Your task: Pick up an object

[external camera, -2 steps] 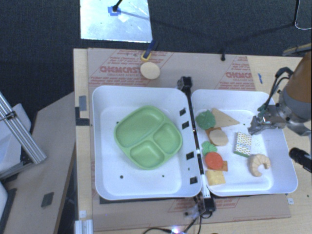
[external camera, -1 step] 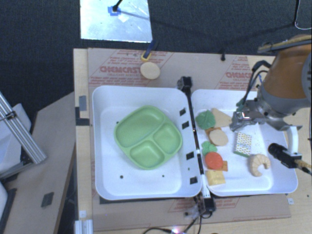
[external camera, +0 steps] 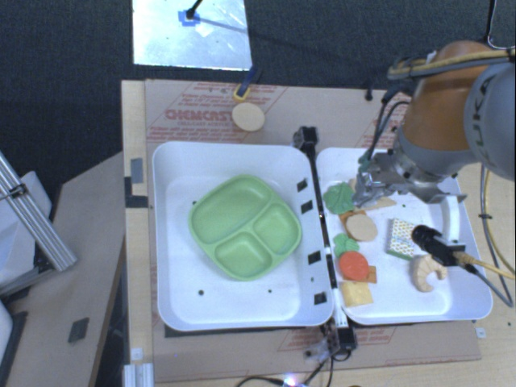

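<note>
My gripper (external camera: 365,187) hangs low over the far left part of the right bin (external camera: 476,297). It is right at the edge of a green leafy piece (external camera: 339,194). Just in front of it lie a tan round biscuit (external camera: 362,228) and a small green piece (external camera: 345,245). Closer to the front are a red tomato-like piece (external camera: 352,264) and a yellow cracker (external camera: 357,294). A dotted pale block (external camera: 400,237) and a beige curled pastry (external camera: 426,272) lie to the right. I see nothing held.
The left bin (external camera: 173,297) holds a green divided plate (external camera: 244,227). A black divider (external camera: 318,224) runs between the bins. A wooden disc (external camera: 248,117) lies on the cardboard behind them. A shiny metal sheet (external camera: 192,22) sits at the far back.
</note>
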Robot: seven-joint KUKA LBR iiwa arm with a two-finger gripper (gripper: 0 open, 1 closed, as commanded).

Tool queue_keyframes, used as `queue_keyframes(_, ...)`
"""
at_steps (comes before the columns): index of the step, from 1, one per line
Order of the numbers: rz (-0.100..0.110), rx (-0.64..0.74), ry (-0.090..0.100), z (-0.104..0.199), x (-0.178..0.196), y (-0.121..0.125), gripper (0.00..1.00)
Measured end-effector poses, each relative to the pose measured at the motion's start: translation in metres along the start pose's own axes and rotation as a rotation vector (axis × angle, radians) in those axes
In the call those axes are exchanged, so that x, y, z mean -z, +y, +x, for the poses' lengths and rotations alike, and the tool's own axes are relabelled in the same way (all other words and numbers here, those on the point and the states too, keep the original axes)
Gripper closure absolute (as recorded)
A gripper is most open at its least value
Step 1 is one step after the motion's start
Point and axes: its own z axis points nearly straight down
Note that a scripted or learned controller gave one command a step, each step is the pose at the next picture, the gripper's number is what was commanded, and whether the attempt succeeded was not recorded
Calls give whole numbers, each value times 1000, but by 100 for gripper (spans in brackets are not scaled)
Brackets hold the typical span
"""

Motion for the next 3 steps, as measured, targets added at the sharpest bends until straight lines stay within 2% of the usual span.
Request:
queue_keyframes(1,0,-1,-1,53,-6,9,100)
queue_keyframes(2,-1,-2,0,93,-6,41,100)
queue_keyframes(3,2,-4,-2,115,-20,47,100)
